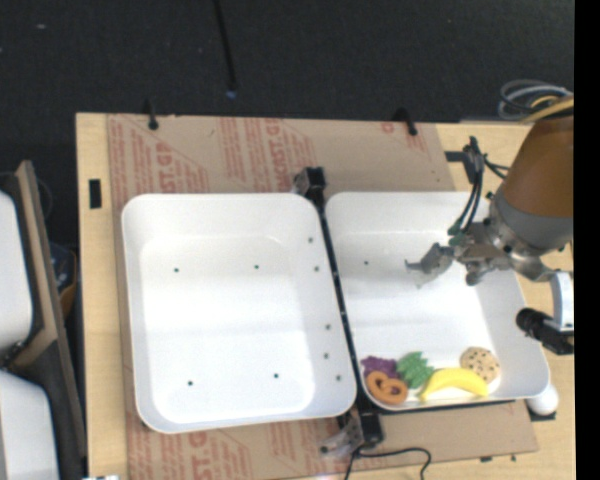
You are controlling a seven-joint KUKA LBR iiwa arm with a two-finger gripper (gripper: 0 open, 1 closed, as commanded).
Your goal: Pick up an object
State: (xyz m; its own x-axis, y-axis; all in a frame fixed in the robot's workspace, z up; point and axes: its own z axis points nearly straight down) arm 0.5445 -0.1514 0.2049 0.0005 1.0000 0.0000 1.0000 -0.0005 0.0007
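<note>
While the arm [540, 183] hangs over the right bin [380, 218], the picking has not started yet. The gripper [450, 260] sits over the bare white floor near the middle of that bin, and it has nothing in it. I cannot tell if it is open or closed, because it looks small and dark from up here.

All the toys lie in a little row at the 6 o'clock edge of the right bin. From the 9 o'clock end to the 3 o'clock end there are purple grapes [377, 366], a brown donut [387, 388], a green leafy toy [416, 368], a yellow banana [452, 383] and a cookie [480, 364]. They are squeezed close, some touching. The left bin [140, 228] has no toys.

I think this is the reaching step. Next the gripper must move toward 6 o'clock, pick one toy, go down over it and squeeze. The cookie at the end looks easiest, as it has the most room beside it.
</note>
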